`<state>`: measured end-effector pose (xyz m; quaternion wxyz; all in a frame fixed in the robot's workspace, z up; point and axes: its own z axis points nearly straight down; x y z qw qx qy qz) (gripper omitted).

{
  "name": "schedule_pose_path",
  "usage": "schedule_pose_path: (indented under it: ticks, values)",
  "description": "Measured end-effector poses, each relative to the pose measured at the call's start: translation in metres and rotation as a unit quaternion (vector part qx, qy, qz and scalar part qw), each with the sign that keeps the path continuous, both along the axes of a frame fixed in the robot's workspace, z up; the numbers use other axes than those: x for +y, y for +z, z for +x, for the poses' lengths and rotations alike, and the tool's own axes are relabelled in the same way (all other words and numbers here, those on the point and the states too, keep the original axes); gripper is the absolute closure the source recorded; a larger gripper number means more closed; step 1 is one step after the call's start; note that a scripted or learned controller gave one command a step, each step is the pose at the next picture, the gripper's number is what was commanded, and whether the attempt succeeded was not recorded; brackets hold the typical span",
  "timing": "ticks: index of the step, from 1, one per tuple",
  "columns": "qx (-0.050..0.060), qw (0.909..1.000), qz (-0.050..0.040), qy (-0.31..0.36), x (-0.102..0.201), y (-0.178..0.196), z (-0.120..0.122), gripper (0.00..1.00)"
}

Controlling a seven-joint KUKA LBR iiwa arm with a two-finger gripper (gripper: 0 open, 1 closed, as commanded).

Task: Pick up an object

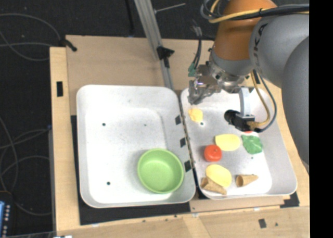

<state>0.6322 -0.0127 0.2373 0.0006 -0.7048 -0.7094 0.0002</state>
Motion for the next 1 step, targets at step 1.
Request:
schedule_pose_path:
  ticks: [1]
  values:
    - [0.0, 1.0, 0.0004, 0.0, 0.0568, -0.0075, -0.0091, 1.0]
